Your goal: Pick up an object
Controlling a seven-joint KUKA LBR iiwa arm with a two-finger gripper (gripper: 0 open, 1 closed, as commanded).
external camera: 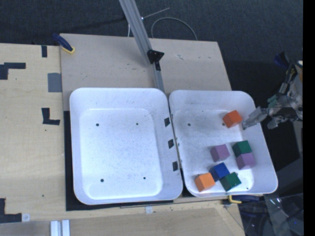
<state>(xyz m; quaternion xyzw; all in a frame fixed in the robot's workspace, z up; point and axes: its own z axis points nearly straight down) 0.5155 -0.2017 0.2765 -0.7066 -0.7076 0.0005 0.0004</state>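
The end effector (252, 118) sits at the right bin's (197, 98) right rim, at centre right of the frame, just beside the upper orange cube (232, 118); whether it is open or closed I cannot tell. Coming in this low and sideways, it may nudge the cube away or catch the rim instead of straddling it.
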